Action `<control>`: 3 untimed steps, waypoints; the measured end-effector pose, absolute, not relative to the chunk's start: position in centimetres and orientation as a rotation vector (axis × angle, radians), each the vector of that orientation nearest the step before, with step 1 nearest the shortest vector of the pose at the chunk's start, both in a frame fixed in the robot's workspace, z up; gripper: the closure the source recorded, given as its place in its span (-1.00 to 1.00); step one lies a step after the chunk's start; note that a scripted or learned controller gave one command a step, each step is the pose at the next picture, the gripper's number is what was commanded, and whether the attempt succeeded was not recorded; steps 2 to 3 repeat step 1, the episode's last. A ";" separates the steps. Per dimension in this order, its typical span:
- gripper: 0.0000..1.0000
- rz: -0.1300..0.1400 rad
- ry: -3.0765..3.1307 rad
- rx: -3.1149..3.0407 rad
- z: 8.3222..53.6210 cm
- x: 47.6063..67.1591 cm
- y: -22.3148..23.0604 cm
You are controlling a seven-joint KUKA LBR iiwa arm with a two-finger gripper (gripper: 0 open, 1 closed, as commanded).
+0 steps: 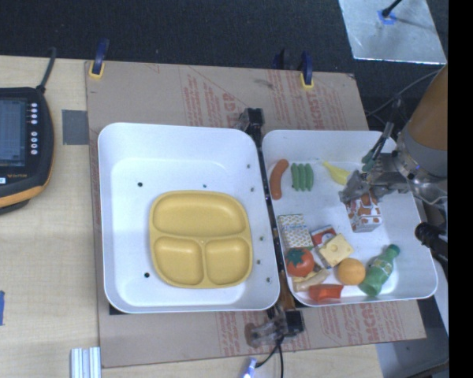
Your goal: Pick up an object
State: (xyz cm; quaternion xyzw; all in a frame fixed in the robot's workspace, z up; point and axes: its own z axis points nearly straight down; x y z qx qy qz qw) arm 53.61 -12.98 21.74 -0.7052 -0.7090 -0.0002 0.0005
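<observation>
Two white bins seen from above. The arm [433,124] enters from 3 o'clock and its claw [361,189] hangs over the upper half of the right bin [299,142]; whether the claw is open or closed cannot be told, since its tip merges with the object beneath it. That object, a small carton [367,213] in white and red, lies just at 5 o'clock from the claw, apparently touching it or directly under it; no grip can be confirmed. The carton's long axis appears to run roughly 12 to 6 o'clock, slightly tilted.

Other candidates lie farther off: a yellow piece [333,171] at the claw's 10 o'clock, a green item [301,176] and sausage [277,177] at 9 o'clock, an orange [350,272] and bottle [380,269] toward 6 o'clock. The left bin [118,211] holds a yellow tray [200,238].

Judgement: the carton is the nearest target, so the coming move is probably a short descent rather than a traverse.
</observation>
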 end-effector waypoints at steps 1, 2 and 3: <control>1.00 0.004 -2.227 -2.212 23.3 50.1 -5.7; 1.00 0.004 -2.227 -2.212 23.3 50.1 -5.7; 1.00 0.004 -2.227 -2.212 23.3 50.1 -5.7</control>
